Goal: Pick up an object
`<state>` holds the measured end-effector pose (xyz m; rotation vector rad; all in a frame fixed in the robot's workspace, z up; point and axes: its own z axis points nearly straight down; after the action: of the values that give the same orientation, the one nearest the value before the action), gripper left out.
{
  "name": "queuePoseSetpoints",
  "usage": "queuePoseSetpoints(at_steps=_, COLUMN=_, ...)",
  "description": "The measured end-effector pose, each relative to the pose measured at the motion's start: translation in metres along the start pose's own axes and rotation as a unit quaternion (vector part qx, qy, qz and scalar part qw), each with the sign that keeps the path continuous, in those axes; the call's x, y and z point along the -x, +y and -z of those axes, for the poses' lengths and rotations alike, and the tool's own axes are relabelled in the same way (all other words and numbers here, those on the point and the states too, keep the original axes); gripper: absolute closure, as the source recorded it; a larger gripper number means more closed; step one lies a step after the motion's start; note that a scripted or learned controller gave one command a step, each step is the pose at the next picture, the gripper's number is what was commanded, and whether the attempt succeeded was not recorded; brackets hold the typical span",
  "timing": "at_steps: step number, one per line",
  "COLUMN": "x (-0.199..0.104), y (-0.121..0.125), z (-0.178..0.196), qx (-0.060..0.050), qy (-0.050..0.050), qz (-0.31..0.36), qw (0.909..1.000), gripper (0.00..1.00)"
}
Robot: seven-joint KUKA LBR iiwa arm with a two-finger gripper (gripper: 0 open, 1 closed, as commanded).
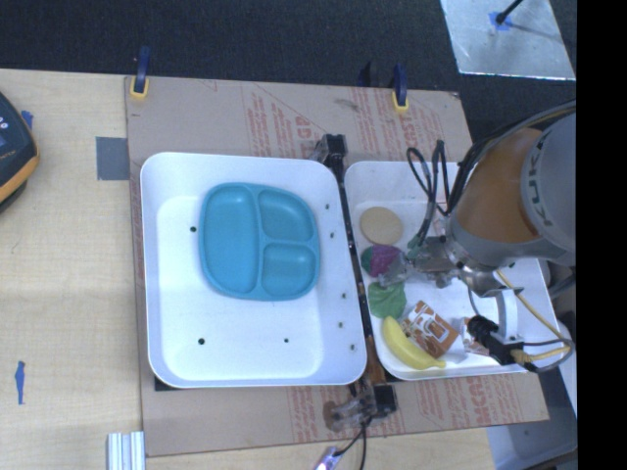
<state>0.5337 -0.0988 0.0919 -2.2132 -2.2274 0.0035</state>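
The right white bin [397, 177] holds several small items. A tan round disc [381, 225] lies at its back left, with a purple object [379, 258] just in front of it. Further forward are a green object [387, 300], a yellow banana [405, 347] and a brown and white packet [432, 327]. My gripper [419, 259] hangs low inside this bin, just right of the purple object and above the green one. The grey arm with its orange band [500, 199] covers the bin's right half. Nothing can be seen held.
The left white bin [176, 346] carries a blue divided plate [260, 240]. Black cables [426, 174] loop over the right bin's back edge. A yellow and black device [14, 155] sits at the bench's far left.
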Motion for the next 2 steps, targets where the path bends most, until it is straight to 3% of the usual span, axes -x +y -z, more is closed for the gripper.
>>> queuePoseSetpoints(at_steps=1, x=-0.002, y=0.035, z=0.000, qx=0.000, qy=0.000, qz=-0.001, qw=1.0000, gripper=0.00)
queuePoseSetpoints(at_steps=2, x=-0.001, y=0.105, z=0.001, qx=0.000, qy=0.000, qz=-0.001, qw=1.0000, gripper=0.00)
